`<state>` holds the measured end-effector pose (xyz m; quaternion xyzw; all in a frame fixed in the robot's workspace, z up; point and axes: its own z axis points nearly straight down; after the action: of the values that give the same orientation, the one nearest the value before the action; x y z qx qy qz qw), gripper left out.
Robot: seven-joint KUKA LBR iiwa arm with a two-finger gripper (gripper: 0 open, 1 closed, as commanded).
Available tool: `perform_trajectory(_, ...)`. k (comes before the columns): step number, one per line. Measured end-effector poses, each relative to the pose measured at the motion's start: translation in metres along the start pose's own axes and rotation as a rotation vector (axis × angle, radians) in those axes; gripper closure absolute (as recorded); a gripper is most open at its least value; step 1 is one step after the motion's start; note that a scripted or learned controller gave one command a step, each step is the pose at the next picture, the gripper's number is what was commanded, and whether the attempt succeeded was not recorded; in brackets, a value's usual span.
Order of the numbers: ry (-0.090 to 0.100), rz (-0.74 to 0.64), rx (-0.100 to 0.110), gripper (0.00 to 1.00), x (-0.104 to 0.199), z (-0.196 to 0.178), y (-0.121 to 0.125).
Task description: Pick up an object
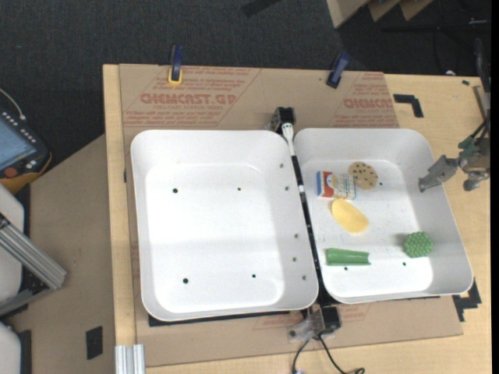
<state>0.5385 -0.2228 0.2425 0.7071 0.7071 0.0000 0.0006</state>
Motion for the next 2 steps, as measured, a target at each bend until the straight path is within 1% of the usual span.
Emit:
perform_trajectory(1, -0.002, -0.001, -0.004, 1.0, 0.0, -0.011, 0.001)
perform_trajectory(2, -0.002, 0.003, -0.005, 1.0, -0.002, -0.07, -0.061)
